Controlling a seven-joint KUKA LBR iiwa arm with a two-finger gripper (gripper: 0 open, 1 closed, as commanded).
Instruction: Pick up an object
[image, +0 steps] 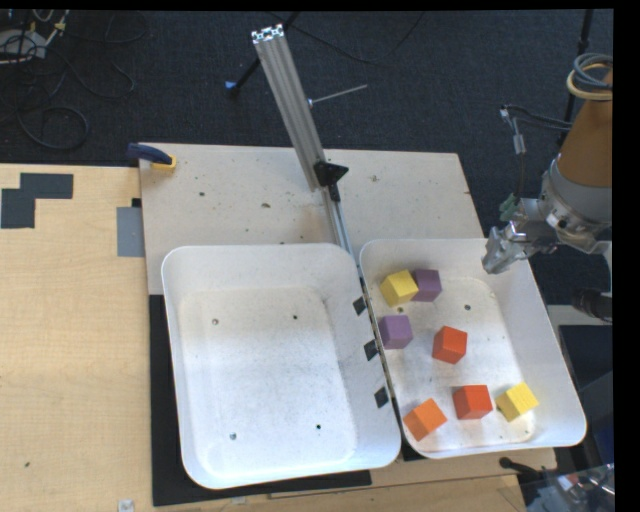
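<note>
Wooden bench (400, 190), no legible writing; pincer (497, 252) above right bin (560, 380), state unclear.

Left bin (200, 290): floor bare throughout, open to descent anywhere. Right bin (545, 325): seven blocks obstruct. Yellow block (398, 287) and purple block (427, 284) touch, leaving no gap between. Second purple block (396, 331) and red block (450, 344) stand apart with clearance around each. Orange block (426, 417), second red block (472, 402) and second yellow block (517, 401) crowd the near wall. A slanted aluminium post (295, 105) rises behind the bins' junction.
</note>
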